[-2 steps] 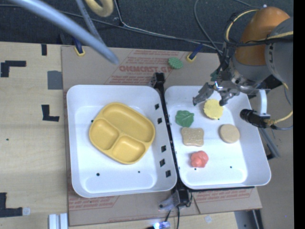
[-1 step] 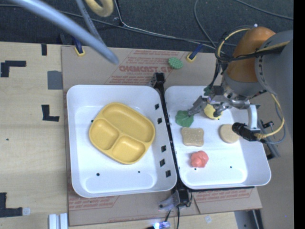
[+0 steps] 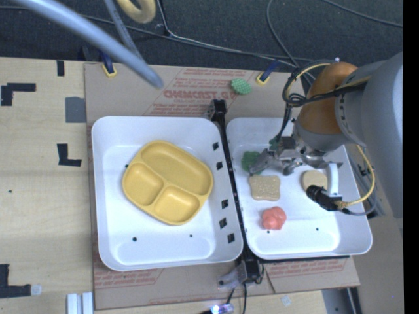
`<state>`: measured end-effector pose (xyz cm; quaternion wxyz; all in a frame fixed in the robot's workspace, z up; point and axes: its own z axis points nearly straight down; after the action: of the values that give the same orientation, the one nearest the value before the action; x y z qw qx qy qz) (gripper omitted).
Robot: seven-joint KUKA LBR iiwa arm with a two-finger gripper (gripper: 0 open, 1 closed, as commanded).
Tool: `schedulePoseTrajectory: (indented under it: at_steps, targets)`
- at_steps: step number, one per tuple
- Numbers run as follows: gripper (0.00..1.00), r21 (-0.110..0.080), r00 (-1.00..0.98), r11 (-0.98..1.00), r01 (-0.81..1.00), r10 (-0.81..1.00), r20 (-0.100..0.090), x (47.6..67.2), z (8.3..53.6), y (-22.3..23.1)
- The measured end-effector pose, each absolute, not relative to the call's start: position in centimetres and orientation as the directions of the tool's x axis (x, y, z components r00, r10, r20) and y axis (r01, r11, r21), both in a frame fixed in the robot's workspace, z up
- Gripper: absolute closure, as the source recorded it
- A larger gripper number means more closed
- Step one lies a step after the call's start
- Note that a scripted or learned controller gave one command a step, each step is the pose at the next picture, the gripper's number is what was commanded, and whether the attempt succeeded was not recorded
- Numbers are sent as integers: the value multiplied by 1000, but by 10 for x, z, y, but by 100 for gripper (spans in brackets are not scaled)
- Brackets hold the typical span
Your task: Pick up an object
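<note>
In the camera view, two shallow white bins are seen side by side on the desk (image 3: 39,175), and the black divider (image 3: 226,175) between them is taken as the landmark. To the left of the divider, the left bin (image 3: 105,241) is occupied by a yellow compartment tray (image 3: 167,182), which is laid flat and turned at an angle. To the right of the divider, the right bin (image 3: 347,241) is reached into by the grey arm (image 3: 380,123), whose orange band (image 3: 321,103) is seen above the wrist. The claw (image 3: 278,162) is lowered near the upper part of that bin, just right of the divider; whether it is open or closed cannot be told. A green object (image 3: 251,159) is found just beside the claw, on the side toward the divider, and contact cannot be judged. A tan square piece (image 3: 265,188) is placed below the claw, close to the divider. A red object (image 3: 273,218) is set below the tan piece. A pale yellow object (image 3: 314,178) is partly hidden farther from the divider. A small green textured object (image 3: 241,86) is left on the cardboard above the divider's top end.
</note>
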<state>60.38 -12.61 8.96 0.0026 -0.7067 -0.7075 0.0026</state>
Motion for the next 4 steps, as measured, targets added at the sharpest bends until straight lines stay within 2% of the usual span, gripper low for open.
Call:
schedulePoseTrajectory:
  at_steps: [1, 2, 3, 4]
  targets:
    - [100, -3, -3, 3, 1000, 1000, 0, 605, 103, -125]
    - [100, 5, -2, 2, 1000, 1000, -1, 617, 159, -124]
    - [100, 3, -1, 1, 1000, 1000, -1, 614, 202, -125]
    - [100, 4, -1, 1, 1000, 1000, -1, 621, 248, -130]
